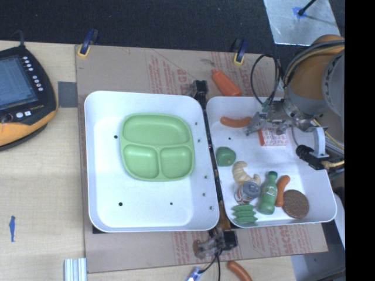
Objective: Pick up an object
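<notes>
My gripper (270, 125) hangs low in the right bin (316, 174), near its back edge, and looks open. Just under it lies a white packet with red print (274, 139), with nothing held between the fingers. An orange sausage (234, 122) lies just left of the gripper. Further forward in the same bin are a green ball (225, 156), a cream shell-shaped piece (241, 171), a small grey can (251, 190), a green bottle (268, 193), an orange carrot (282, 189), a brown disc (296, 204) and a green ridged piece (244, 213).
The left bin (99, 180) holds a green divided plate (157, 145). An orange toy (225, 84) lies on the cardboard behind the bins, another (240, 269) in front. A teach pendant (20, 95) sits far left. Cables (263, 75) loop beside the arm.
</notes>
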You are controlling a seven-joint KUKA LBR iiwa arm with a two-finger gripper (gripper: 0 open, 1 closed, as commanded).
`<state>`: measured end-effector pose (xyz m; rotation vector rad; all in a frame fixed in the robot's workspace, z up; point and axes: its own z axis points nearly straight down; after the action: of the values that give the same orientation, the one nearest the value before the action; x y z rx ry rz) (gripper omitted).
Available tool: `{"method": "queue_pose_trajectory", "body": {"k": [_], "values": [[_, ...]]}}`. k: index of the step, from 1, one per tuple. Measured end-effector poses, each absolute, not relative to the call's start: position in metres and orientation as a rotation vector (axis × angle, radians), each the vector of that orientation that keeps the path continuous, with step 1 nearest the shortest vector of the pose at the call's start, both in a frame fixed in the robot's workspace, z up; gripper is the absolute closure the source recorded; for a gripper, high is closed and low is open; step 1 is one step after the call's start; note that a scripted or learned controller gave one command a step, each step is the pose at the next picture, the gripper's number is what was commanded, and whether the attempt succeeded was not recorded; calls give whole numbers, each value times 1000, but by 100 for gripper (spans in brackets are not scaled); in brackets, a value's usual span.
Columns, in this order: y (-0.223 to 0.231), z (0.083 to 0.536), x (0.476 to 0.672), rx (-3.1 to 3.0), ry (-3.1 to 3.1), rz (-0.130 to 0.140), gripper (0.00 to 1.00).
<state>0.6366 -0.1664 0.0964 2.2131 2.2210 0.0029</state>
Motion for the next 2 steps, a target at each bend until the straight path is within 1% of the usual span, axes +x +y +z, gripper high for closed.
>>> {"method": "queue_pose_trajectory", "body": {"k": [1,2], "values": [[-168,108,637,2209,2221,1,100],[-212,138,599,2221,2226,-4,100]]}}
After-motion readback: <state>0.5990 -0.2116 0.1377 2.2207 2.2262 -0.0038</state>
